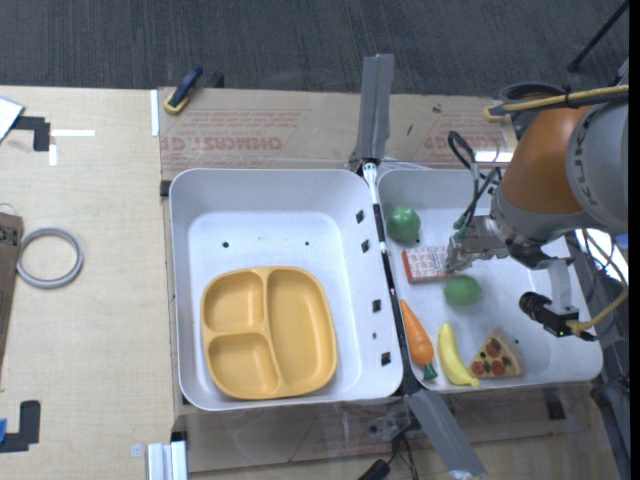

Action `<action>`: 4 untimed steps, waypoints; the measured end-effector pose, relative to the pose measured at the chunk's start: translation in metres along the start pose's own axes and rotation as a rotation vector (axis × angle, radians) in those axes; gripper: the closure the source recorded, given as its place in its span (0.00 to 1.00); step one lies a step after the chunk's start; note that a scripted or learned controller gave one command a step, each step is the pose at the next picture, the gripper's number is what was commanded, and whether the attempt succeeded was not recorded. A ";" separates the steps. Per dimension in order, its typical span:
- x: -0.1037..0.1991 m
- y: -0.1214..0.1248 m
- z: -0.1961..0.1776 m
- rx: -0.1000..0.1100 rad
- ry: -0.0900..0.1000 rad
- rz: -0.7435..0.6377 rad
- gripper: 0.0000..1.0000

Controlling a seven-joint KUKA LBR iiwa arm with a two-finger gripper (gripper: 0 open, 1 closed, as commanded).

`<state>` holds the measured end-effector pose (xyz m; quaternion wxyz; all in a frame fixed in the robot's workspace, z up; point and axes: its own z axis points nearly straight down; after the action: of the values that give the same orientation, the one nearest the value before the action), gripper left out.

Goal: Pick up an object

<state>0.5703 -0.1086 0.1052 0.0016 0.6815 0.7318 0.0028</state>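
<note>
- The end effector (462, 258) hangs low in the right white bin (560, 373), at the right edge of a red-and-white flat packet (424, 264) — grip state: I cannot tell.
- Close around: a far green ball (403, 222) and a nearer green ball (462, 290).
- Nearer still — orange carrot (417, 338), yellow banana (455, 357), pizza slice (497, 356).
- The left white bin (250, 200) holds a yellow divided plate (268, 330).

Right bin (590, 368), clearance around the red-and-white box (424, 264):
- Behind the box: green ball (404, 222), near; bare floor beyond it.
- Right of the box: claw (463, 256) and arm (545, 173), crowding that flank.
- In front: second green ball (462, 290), just beside.
- Farther front: carrot (417, 336), banana (455, 356), pizza slice (496, 356), with narrow gaps between them.
- Left: bin divider wall; past it the yellow divided plate (268, 330).
</note>
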 end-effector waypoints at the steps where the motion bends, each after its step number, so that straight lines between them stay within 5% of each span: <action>1: -0.011 -0.070 0.008 -0.006 -0.003 0.241 1.00; 2: 0.036 -0.005 -0.084 0.011 -0.004 0.238 1.00; 3: 0.017 -0.023 0.006 -0.006 -0.001 0.240 1.00; 4: -0.002 0.033 -0.114 0.011 -0.005 0.316 1.00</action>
<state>0.6029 -0.1080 0.2198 -0.0006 0.7881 0.6156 -0.0026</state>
